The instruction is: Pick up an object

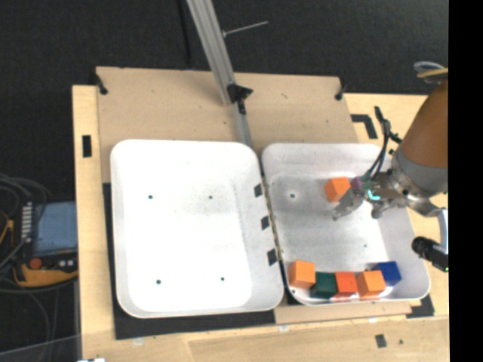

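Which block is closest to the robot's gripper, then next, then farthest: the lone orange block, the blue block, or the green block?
1. Lone orange block: right beside the gripper, at its left.
2. Blue block: near edge of the right bin, right end of the row.
3. Green block: same row, further left.

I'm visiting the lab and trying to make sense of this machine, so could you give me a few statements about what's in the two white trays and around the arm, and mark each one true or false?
1. The blocks all lie in the right bin. True.
2. A row of blocks sits along the right bin's far edge. False: the row, running from an orange block to a blue block, sits along its near edge.
3. A green block lies in that row. True.
4. The gripper hovers over the left bin. False: it is over the right bin, beside a lone orange block.
5. The lone orange block touches the row. False: it lies apart, nearer the bin's far side.
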